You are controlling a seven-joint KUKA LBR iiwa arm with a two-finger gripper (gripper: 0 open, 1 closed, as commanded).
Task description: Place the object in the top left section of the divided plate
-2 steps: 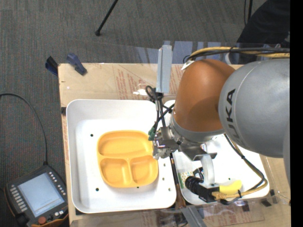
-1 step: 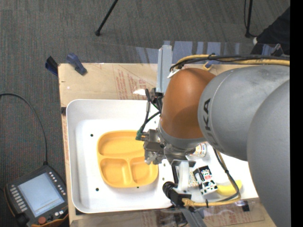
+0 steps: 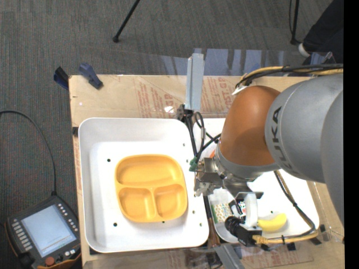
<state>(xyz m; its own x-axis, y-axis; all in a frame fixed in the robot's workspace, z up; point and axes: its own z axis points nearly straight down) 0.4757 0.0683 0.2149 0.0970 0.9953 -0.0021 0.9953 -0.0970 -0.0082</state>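
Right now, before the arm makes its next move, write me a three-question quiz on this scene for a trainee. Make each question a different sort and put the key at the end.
1. True or false: the yellow divided plate lies in the bin on the view's left.
2. Multiple choice: how many sections does the plate have? A) two B) three C) four
3. Short answer: which bin holds the yellow banana-shaped object?

Key
1. True.
2. B: one wide section at the far side and two smaller ones at the near side.
3. The bin on the view's right.
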